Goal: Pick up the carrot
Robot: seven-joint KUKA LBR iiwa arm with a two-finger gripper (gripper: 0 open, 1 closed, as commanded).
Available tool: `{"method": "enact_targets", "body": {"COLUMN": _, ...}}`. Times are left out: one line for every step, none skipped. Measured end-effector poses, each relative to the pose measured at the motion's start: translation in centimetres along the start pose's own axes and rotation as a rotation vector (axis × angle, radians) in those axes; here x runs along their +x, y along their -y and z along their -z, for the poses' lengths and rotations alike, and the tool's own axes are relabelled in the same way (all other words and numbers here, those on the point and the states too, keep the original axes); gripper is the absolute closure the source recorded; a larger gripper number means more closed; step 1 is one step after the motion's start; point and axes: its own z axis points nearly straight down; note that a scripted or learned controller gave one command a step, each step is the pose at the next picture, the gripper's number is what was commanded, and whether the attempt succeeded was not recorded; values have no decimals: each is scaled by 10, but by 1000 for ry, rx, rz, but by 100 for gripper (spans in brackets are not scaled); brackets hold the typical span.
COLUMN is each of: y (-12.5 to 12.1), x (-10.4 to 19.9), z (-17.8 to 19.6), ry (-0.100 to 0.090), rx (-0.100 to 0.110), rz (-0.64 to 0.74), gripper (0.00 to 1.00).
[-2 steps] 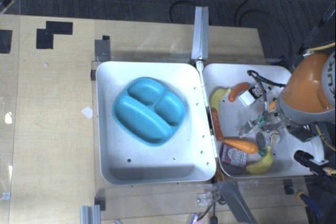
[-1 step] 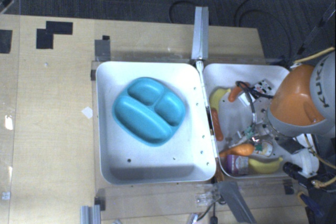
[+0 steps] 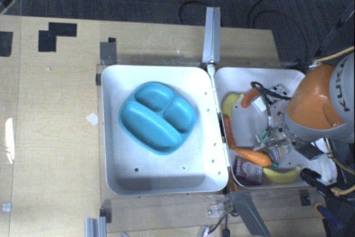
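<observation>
We record the grey arm [image 3: 341, 83] entering from the right with its orange band [image 3: 312, 101] uppermost toward the camera, the wrist bent steeply downward, and the hand [image 3: 273, 141] hanging low beneath it at the lower left, its metal parts partly hidden by the wrist.

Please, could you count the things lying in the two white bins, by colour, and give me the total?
Blue: 1, the divided plate in the left bin.
Orange: 2, the carrot and a smaller orange piece in the right bin.
Yellow: 2, the banana and a yellow piece.
Dark: 1, the can.
Total: 6 that I can tell; the arm hides part of the right bin.
</observation>
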Motion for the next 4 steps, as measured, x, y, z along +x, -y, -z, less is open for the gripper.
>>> {"method": "enact_targets", "body": {"y": 0, "x": 0, "z": 0, "ry": 0, "rx": 0, "rz": 0, "gripper": 0}}
{"method": "enact_targets", "body": {"y": -2, "x": 25, "z": 84, "ry": -8, "rx": 16, "rz": 230, "gripper": 0}}
{"method": "enact_targets", "body": {"y": 11, "x": -32, "z": 170, "ry": -4, "rx": 18, "rz": -162, "gripper": 0}}
{"method": "enact_targets", "body": {"y": -11, "x": -56, "z": 38, "ry": -5, "rx": 25, "rz": -326, "gripper": 0}}
